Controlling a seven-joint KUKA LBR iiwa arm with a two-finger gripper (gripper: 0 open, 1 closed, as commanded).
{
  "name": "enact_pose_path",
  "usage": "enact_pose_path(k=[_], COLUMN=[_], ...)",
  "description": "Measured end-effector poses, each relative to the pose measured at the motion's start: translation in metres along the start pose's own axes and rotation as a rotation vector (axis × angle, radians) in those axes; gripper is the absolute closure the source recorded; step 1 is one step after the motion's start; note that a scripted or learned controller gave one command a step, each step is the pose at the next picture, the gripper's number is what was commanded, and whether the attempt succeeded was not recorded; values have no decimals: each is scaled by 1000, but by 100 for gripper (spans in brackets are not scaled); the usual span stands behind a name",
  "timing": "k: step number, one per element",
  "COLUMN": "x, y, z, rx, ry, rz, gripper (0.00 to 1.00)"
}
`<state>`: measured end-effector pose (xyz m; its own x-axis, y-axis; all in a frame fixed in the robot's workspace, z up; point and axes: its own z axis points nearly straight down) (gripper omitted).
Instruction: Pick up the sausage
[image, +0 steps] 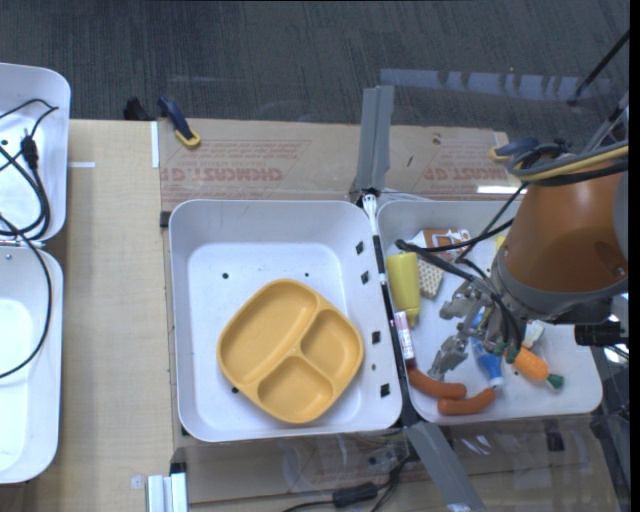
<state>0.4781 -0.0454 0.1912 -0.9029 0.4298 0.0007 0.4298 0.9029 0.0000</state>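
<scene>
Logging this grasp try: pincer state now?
Pincer: cannot be told; it hangs just above the two reddish-orange sausages in the right white bin.

Glossy plastic sausage (437, 384); matt yellow plastic plate (290, 350).

We can make out red print on the cardboard sheet (300, 160) behind the bins; it runs upside down and mirrored to our eye, and seems to read something like "CHEMCAST GP", repeated again on the stretch of cardboard further right, though we cannot be sure of each letter. A small packet (445, 240) at the back of the right bin carries red and white marking too small for us to read. The marker (404, 335) lying along that bin's left wall bears a label band we cannot read either.
</scene>
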Motion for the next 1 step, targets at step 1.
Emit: enact_pose_path(k=[1], x=[-23], y=[-49], z=[100], rx=[0], ry=[-1], rz=[137], gripper=[0])
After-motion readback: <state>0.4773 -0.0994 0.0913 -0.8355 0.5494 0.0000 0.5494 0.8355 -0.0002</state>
